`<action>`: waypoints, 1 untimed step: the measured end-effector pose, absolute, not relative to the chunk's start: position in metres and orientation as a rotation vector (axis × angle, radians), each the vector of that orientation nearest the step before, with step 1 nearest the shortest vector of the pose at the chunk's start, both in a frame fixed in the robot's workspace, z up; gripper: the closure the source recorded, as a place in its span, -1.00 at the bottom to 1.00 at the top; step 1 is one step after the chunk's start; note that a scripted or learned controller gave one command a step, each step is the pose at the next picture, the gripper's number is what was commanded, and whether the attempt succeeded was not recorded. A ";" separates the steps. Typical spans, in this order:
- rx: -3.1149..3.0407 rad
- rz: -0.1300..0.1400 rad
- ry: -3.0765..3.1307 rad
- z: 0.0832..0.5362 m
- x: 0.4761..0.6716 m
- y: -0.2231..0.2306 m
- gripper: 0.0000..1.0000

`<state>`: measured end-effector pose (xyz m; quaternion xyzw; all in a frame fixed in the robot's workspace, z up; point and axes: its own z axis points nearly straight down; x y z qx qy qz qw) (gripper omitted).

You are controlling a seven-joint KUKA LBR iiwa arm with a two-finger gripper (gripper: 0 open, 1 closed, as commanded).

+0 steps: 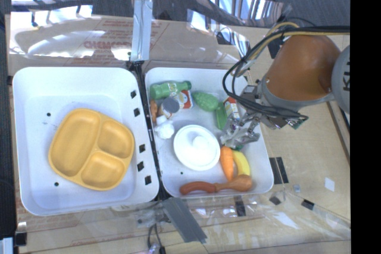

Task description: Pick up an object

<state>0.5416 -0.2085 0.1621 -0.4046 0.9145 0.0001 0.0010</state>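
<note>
the object to be picked is not settled by the task, but the likeliest candidate by my reading is the carrot, lying near the right wall of the right bin, just beside a yellow banana and just under the gripper. the gripper hangs low over that bin's right side, its metal fingers pointing down toward the carrot's upper end and a green item by the wall. whether those fingers are spread or pressed together i cannot tell; they merge into a grey tangle against the clutter, and nothing is visibly pinched between them.

as for progress, i judge the pick not yet done: every item seems to rest on the bin floor, none lifted. what is left is the closing on a thing and the raising of it clear of the bin.

other things in the right bin: a white round lid or bowl at the middle, a sausage along the near edge, a green bottle at the far left corner, a green vegetable near the far edge. the left bin holds a yellow divided plate.

hard to make out: the arm's orange band and cables hide the right bin's far right corner, and the small items along its left wall are too jumbled to name with confidence
</note>
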 end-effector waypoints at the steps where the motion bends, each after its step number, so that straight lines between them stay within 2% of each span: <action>1: -1.276 0.002 2.868 0.171 0.543 -0.207 1.00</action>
